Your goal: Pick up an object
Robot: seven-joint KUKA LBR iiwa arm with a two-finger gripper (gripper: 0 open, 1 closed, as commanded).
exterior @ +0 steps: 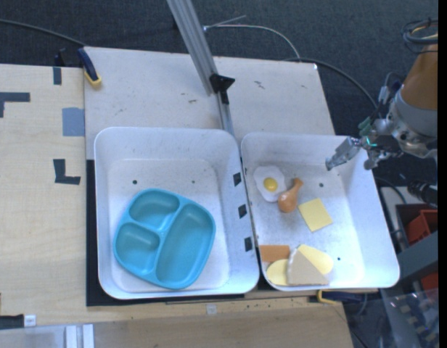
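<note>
Nearby, blue tray (164, 238), fried egg (268, 183), drumstick (289, 195)

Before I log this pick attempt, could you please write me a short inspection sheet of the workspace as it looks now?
Surface: bench bearing two shallow white bins side by side, left bin and right bin.
Job's things: in the right bin, a fried egg, a drumstick touching it, a yellow square, an orange block and a pale wedge at the near edge.
Clutter: a blue divided plate in the left bin.
Grippers: gripper over the right bin's far right corner, holding nothing.
Cables: thin cable across the dark floor behind the bench.
Surroundings: slanted metal rail; wooden table with tape marks.
</note>
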